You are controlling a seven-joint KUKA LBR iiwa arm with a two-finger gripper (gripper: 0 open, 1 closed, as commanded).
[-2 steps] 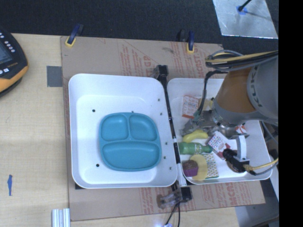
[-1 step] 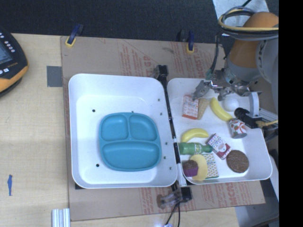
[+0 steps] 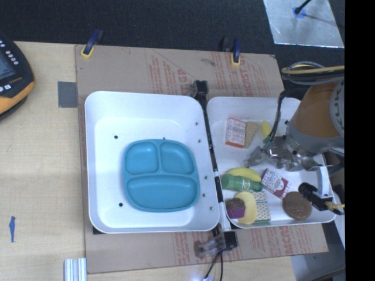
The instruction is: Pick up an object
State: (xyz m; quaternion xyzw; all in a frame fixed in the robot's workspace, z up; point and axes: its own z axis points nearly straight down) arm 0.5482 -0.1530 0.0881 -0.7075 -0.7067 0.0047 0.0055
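One fixed camera looks down at a slant on both white bins (image 3: 96,157), moderately near.

Your wooden desk (image 3: 41,174) under cardboard sheet (image 3: 176,69), dark floor (image 3: 146,10) beyond tool, pale floor patch (image 3: 304,16) behind it.

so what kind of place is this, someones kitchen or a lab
Most likely a robotics lab bench, not a kitchen: two white bins clamped to a cardboard sheet, the grey-and-orange arm reaching in, and a handheld controller lying at the bench edge.
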